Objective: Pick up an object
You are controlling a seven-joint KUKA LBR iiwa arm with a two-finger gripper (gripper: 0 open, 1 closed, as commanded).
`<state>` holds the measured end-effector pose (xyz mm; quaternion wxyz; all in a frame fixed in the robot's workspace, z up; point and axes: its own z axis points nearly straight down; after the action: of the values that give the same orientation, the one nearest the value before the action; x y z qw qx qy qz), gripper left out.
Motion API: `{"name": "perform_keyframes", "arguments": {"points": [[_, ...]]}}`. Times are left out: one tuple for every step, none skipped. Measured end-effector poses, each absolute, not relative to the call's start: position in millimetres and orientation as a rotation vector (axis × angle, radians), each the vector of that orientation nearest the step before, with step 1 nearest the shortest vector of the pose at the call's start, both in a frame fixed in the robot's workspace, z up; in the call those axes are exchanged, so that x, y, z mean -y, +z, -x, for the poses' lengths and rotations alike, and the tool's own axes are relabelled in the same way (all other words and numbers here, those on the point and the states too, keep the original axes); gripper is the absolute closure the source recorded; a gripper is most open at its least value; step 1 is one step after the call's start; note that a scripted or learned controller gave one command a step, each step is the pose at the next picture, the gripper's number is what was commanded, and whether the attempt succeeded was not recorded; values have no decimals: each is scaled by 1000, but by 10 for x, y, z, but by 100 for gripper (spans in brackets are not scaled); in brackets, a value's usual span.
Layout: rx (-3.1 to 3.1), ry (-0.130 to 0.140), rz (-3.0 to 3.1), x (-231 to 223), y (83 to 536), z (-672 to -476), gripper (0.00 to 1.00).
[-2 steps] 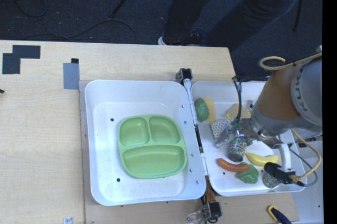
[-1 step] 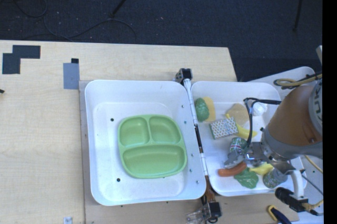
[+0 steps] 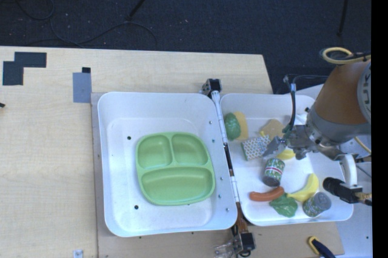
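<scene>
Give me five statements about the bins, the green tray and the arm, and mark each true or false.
1. The green divided tray lies in the left bin. True.
2. The banana lies in the left bin. False: it is in the right bin, near the front.
3. The gripper is over the right bin. True.
4. The small can lies on the green tray. False: it is in the right bin, below the gripper in the view.
5. The orange sausage-shaped toy lies beside a green leafy toy. True.
</scene>
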<state>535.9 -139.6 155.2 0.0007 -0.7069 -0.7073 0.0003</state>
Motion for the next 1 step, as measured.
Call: {"name": "perform_keyframes", "arguments": {"points": [[2220,-1,2221,1230,889,-5188,0]]}}
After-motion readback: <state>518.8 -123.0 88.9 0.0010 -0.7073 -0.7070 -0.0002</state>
